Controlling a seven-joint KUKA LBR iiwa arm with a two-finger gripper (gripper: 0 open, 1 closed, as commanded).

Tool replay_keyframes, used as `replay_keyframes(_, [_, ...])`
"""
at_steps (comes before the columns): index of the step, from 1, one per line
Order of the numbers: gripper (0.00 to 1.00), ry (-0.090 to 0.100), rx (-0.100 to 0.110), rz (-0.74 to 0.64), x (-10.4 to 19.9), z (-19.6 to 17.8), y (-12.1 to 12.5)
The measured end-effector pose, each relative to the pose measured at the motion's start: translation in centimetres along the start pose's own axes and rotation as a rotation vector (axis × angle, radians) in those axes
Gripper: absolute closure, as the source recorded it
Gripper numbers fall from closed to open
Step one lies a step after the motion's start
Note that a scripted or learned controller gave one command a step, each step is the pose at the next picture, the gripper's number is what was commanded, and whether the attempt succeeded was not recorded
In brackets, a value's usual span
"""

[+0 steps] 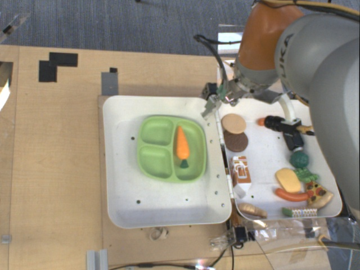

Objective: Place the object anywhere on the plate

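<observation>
A green divided plate (169, 149) sits in the left white bin (124, 207). An orange toy carrot (181, 144) with a dark green stem end lies lengthwise in the plate's long right compartment. My gripper (212, 104) hangs over the wall between the two bins, at the plate's far right corner, above and to the right of the carrot. No object shows at its tip.
The right bin (332, 207) holds a tan disc (233, 122), a dark brown disc (237, 143), an orange-and-white carton (241, 169), a green broccoli piece (300, 160), a yellow piece (288, 179), a red sausage (291, 195), a pizza slice (318, 195) and a bread piece (253, 210). The arm covers that bin's far right side.
</observation>
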State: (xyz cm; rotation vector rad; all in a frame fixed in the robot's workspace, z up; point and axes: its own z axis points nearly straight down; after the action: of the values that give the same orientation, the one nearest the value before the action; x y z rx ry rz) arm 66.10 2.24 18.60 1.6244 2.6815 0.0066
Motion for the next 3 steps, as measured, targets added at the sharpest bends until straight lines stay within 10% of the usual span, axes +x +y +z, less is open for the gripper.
replay_keyframes(3, [0.00,0.000,0.000,0.000,0.00,0.00,0.00])
